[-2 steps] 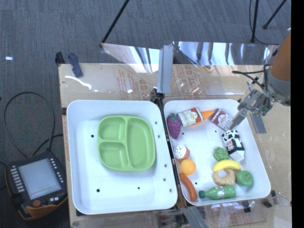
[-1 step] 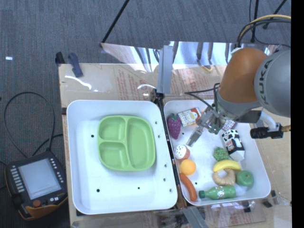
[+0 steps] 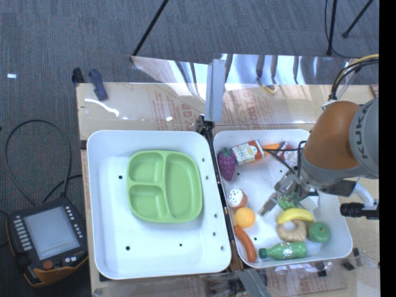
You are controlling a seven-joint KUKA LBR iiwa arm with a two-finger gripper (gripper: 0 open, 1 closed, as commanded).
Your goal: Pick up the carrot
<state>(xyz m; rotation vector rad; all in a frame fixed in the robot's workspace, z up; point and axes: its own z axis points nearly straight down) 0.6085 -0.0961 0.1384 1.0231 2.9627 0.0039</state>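
The carrot (image 3: 272, 146), a thin orange piece, lies at the back of the right bin (image 3: 260, 181), partly hidden behind a small orange and white carton (image 3: 247, 152). My gripper (image 3: 278, 198) hangs low over the middle of the right bin, well in front of the carrot and a little to its right. Its grey fingers (image 3: 268, 205) stand apart and point down to the left. Nothing sits between them. A small green piece (image 3: 287, 202) lies right under the gripper.
Around the gripper in the right bin are purple grapes (image 3: 226, 164), an egg-like ball (image 3: 235, 197), an orange (image 3: 245, 217), a reddish sausage (image 3: 246, 244), a banana (image 3: 296, 215), a bagel (image 3: 291, 230), a green apple (image 3: 319, 232) and a green bottle (image 3: 283, 250). The left bin holds a green divided plate (image 3: 165, 185).
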